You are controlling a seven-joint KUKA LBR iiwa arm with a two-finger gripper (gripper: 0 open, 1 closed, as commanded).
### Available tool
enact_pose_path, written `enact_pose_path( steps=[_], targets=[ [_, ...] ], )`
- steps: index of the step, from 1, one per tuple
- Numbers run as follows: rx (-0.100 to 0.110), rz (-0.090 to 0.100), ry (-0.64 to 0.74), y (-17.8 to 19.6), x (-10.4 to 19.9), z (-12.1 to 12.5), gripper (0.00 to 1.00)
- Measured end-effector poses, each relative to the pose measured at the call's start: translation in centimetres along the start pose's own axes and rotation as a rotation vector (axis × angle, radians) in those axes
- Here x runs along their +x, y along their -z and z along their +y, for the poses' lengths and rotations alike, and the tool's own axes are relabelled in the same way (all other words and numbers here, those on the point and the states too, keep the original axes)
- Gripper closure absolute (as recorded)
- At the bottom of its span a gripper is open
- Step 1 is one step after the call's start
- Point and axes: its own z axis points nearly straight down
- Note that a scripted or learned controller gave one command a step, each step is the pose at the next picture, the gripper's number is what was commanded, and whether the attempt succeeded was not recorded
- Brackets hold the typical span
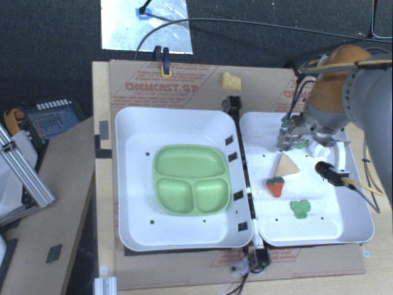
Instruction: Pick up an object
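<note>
Right white bin point(350, 226): tan wedge point(286, 165) just below gripper point(287, 141), grip state unclear

2 bins sit side by side on the desk point(73, 165). The left bin point(132, 128) holds a divided tray point(190, 178) at its middle, with 3 compartments: 1 long one at the back, 2 at the front. In the right bin point(356, 223), the pincer point(288, 141) hangs over the back part, near the dividing edge. Just in front of it lies a wedge point(286, 165), and a toy strawberry point(275, 186) touches the wedge's front-left corner. A toy broccoli point(300, 208) lies further forward and to the right, apart from both. Behind the bins, a small block point(231, 81) rests on the board point(184, 85) beneath them.
</note>
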Motion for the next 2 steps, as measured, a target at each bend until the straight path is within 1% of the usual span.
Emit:
enact_pose_path(
  steps=[1, 2],
  targets=[
    [-0.01, -0.004, -0.001, 5.4, -1.1, 0.2, 1.0],
    [-0.011, -0.004, 0.003, 11.2, -1.6, 1.2, 1.0]
  ],
)
